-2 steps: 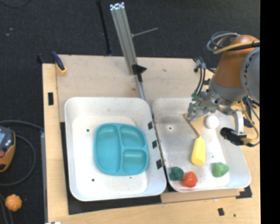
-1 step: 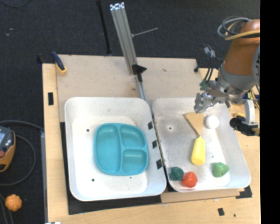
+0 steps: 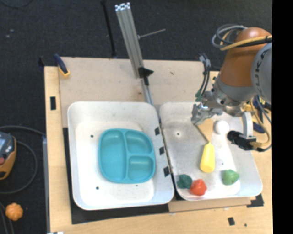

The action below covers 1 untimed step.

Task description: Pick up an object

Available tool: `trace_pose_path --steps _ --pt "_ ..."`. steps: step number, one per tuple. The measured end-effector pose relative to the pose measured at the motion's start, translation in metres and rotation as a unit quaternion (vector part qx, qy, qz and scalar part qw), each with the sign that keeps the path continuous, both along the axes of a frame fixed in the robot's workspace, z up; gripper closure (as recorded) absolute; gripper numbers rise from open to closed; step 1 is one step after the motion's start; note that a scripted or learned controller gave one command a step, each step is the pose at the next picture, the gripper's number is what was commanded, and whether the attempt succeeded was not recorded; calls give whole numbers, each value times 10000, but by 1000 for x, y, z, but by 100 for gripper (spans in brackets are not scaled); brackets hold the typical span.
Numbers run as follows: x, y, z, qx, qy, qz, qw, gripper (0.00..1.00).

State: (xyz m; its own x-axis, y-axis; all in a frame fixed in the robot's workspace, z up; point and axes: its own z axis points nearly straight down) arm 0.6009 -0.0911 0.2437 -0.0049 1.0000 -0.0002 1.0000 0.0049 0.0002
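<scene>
On the counter (image 3: pixel 100 80), the right bin's (image 3: pixel 183 137) one-o'clock corner hides beneath the arm; the gripper (image 3: pixel 200 113) hangs there, grip unreadable.

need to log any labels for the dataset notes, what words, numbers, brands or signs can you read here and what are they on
No text can be read in this view.
Checkered black-and-white marker on top of the metal post: a pattern, not words.
Device at the left edge: its face has marks too small and blurred to read.
Teal divided plate, yellow bottle, white ball and both white bins: no lettering shows.
</scene>
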Motion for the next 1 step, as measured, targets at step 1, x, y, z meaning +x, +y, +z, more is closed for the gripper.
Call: trace_pose_path --steps 1 --pt "-19 53 -5 5 -1 9 10000 100"
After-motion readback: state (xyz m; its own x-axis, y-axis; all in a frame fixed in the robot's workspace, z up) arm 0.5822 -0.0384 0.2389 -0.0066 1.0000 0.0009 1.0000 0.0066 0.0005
